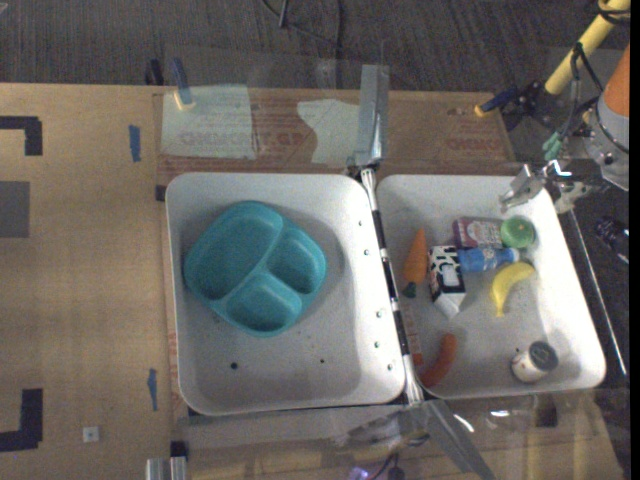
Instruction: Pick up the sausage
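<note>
sausage (pixel 440 357): smooth, glossy | plate (pixel 256 266): matt plastic | bench (pixel 80 268): wood

One fixed camera looks down aslant on both bins (pixel 200 388).

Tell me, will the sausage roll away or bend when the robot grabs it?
The sausage looks round and smooth, so it may slip or roll. It seems to lie against the bin wall, which may stop it. It looks like a small toy, so it is probably light and stiff.

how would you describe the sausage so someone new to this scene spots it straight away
Look in the right-hand white bin, the one with the small toys, not the one with the teal divided plate. At its near left corner lies the reddish-brown sausage, a short, slightly curved piece. The orange carrot above it is brighter and tapers to a point.
</note>
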{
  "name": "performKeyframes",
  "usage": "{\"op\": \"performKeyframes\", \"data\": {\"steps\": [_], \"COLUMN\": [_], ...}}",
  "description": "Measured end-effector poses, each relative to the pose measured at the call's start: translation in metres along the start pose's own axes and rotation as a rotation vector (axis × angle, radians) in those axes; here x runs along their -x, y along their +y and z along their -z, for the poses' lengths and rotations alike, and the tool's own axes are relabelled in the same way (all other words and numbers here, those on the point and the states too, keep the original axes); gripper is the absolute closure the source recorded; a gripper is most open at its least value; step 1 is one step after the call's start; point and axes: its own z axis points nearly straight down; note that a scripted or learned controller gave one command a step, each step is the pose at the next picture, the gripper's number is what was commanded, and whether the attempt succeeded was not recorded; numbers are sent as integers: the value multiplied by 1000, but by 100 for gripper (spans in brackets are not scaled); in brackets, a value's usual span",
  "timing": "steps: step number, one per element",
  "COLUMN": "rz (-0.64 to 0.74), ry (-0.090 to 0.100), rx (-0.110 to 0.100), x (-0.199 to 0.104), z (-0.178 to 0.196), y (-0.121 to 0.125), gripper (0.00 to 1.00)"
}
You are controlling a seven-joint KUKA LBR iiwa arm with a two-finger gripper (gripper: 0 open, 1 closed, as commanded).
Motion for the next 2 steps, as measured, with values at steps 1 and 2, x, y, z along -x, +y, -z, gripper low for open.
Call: {"op": "performKeyframes", "data": {"steps": [1,2], "rz": [17,-3], "ry": [0,1], "rx": [-2,-2], "x": [-69,-77], "z": [-120,-144], "y": [-63,-122], "gripper": [0,0]}}
